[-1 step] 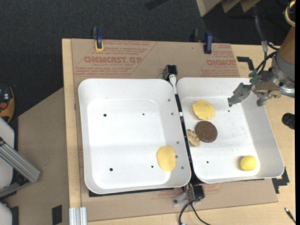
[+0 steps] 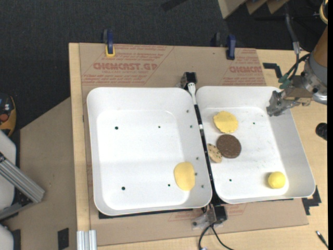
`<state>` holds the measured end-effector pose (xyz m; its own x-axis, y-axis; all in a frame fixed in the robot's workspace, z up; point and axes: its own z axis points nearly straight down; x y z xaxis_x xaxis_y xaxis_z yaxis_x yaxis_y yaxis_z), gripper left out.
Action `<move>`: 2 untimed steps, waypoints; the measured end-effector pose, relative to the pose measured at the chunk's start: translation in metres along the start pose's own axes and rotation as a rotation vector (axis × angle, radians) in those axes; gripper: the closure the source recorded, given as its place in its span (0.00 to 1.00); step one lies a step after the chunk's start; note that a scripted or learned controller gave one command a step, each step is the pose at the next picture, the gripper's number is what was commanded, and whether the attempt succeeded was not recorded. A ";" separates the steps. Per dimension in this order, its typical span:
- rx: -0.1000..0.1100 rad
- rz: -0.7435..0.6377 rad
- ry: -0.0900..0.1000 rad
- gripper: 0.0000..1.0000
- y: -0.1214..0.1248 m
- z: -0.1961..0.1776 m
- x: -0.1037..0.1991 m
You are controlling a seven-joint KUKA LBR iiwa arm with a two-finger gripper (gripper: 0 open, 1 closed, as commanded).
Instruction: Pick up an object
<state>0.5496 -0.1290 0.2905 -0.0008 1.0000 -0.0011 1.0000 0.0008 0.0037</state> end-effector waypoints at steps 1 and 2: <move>0.014 -0.009 0.007 1.00 -0.011 0.079 0.098; -0.015 -0.008 0.003 1.00 0.050 -0.048 0.152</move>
<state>0.5997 0.0230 0.3384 -0.0088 1.0000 0.0019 0.9998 0.0087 0.0189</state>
